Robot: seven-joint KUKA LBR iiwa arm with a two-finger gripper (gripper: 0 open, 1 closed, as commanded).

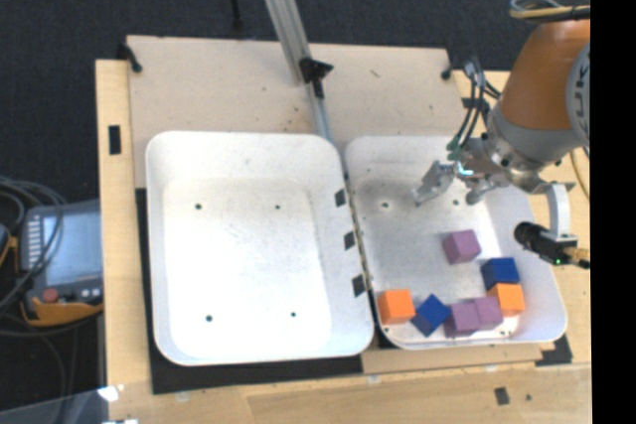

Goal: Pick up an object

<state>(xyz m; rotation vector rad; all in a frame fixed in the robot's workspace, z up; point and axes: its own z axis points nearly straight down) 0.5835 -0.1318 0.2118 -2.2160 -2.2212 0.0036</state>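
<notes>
Two bins sit side by side on the bench (248, 84), the left bin (159, 213) at nine o'clock and the right bin (373, 164) at three. In the right bin, one block (461, 246) lies near centre, and a cluster of blocks (457, 308) crowds its six o'clock edge. The gripper (452, 182) hangs over that bin's twelve o'clock part, and a slanted rail (283, 10) stands behind both bins at twelve o'clock.

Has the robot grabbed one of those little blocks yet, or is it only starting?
Only starting, it seems. The gripper hangs open over the right bin with nothing between its fingers. All the blocks lie in that bin, the nearest being the lone purple block. Lowering, closing on a block and lifting it are all left.
</notes>
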